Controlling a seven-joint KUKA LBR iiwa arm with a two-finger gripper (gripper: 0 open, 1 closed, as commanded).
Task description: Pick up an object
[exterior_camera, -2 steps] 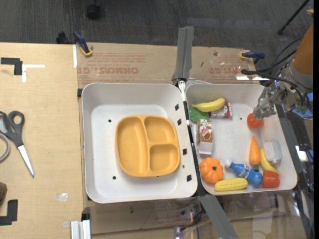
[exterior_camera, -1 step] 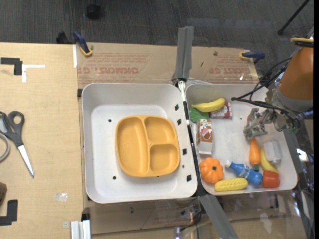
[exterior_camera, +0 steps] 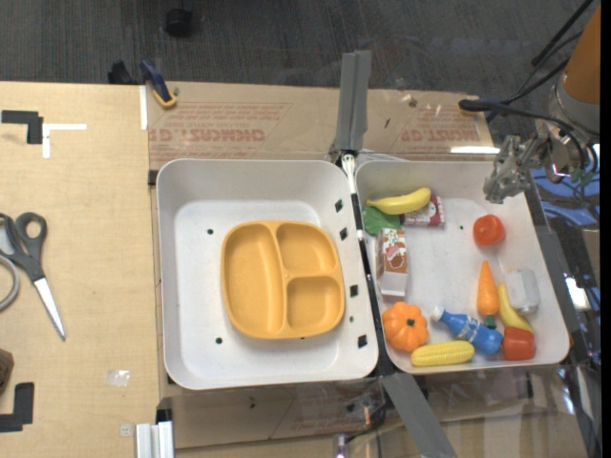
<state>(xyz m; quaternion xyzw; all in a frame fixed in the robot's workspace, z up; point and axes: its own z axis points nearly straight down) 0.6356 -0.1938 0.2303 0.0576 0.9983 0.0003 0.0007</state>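
Camera view looks down on a bench [exterior_camera: 76,256] with two white bins side by side; the left bin [exterior_camera: 181,284] holds a yellow plate [exterior_camera: 283,279] with three sections; the right bin [exterior_camera: 458,246] holds toy food: a banana [exterior_camera: 401,200] at the top left, a tomato [exterior_camera: 488,230] to the right, a carrot [exterior_camera: 487,289] below it, a pumpkin [exterior_camera: 405,326] at the lower left, a corn cob [exterior_camera: 442,353] along the bottom edge, and a blue bottle [exterior_camera: 470,328] just above the cob; the gripper [exterior_camera: 503,175] hangs over the right bin's top right corner, above the tomato and apart from it, with nothing seen between its jaws, though whether they stand apart or together I cannot tell; scissors [exterior_camera: 36,265] lie on the bench at far left.
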